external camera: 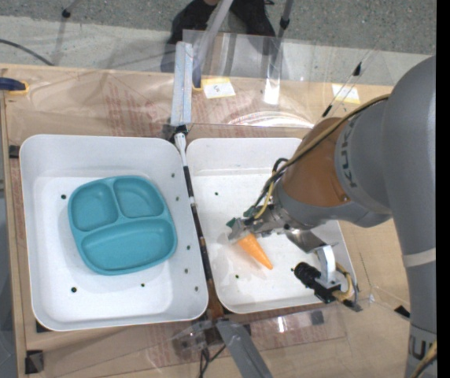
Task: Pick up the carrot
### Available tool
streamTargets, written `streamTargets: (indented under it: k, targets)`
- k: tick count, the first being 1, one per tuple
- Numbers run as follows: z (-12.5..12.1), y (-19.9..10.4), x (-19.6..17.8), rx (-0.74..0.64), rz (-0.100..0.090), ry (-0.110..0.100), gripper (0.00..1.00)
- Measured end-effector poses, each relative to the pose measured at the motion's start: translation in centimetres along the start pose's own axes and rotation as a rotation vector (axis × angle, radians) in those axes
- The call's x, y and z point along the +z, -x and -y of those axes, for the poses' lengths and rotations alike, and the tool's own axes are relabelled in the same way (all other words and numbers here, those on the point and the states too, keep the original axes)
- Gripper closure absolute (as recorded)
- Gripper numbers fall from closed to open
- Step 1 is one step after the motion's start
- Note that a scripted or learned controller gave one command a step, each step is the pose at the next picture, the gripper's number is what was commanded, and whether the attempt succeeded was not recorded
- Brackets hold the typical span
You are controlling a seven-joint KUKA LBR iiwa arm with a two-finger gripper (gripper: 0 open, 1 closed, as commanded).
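One carrot [255, 251] lay on the floor of the right-hand bin [209, 160], toward its middle, slanting with one end toward ten o'clock and the other toward four o'clock. The gripper [242, 227] sat just at the carrot's ten o'clock end, close enough that the two seemed to touch, though whether they actually met could not be made out. The wrist and its cables covered the tool from above, so I could not tell whether it stood apart, together, or clamped on anything; nothing orange showed between its parts.

Several things could have gone wrong from there. The tool appeared to be over the carrot's end rather than its middle, so a closing grip might have caught only the tip, and a tapered, smooth body could have squirted out toward four o'clock across the slick white floor. A lift with so little purchase could also have let the carrot swing and drop back. If the descent had been slightly off, the tool might have pressed the carrot flat and rolled it aside instead of straddling it.

At nine o'clock from the carrot, in the left bin [32, 152], a teal divided plate [121, 224] sat well apart and looked unlikely to interfere.
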State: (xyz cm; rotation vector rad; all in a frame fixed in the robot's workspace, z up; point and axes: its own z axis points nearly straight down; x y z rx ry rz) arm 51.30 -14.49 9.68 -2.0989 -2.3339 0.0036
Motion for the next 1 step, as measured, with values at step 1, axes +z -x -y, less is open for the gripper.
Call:
streamTargets:
  k: [1]
  targets:
    - [-4.32,-6.48,-9.02,0.166,-0.001,0.002,1.00]
